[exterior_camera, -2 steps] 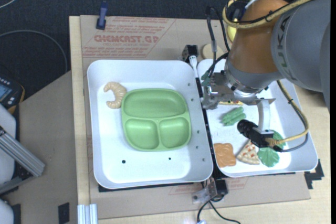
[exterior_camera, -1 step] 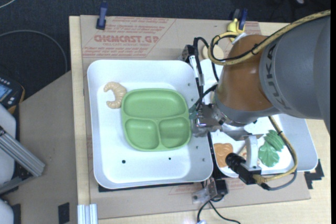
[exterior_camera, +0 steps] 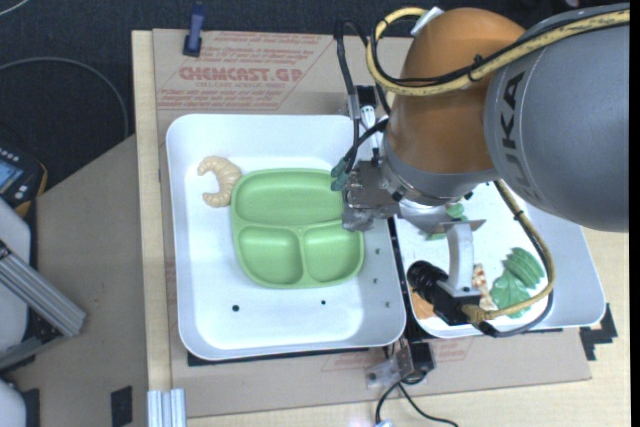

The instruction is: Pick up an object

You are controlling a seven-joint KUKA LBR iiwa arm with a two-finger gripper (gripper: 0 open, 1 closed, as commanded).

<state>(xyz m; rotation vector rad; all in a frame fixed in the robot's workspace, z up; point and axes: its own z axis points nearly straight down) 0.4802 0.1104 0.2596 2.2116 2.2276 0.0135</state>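
Jaws first: I cannot tell whether they are released or clenched, because the arm's point(exterior_camera: 560, 115) grey bulk and its orange band cover them from above. What I can see of the gripper point(exterior_camera: 360, 205) is its grey body, hanging over the wall that the two bins share, at the right edge of the left bin point(exterior_camera: 185, 215).

From my screen, the nearest thing to the jaws is the green divided plate point(exterior_camera: 295, 225). It lies flat in the left bin, directly on the view's left of the jaws, and its right rim runs up to the gripper body. I cannot tell whether the two are touching.

Further out on that same side, past the plate's far upper corner, a beige crescent-shaped piece point(exterior_camera: 220, 180) lies against the plate's rim, well apart from the jaws.

On the other side of the jaws, in the right bin point(exterior_camera: 585, 300), a green leafy piece point(exterior_camera: 520, 277) lies toward the view's lower right, partly behind the arm.

Beyond the jaws, toward the top of the view, a cardboard sheet point(exterior_camera: 250, 65) with red lettering lies under the bins, with a blue clip point(exterior_camera: 195, 30) at its far edge.
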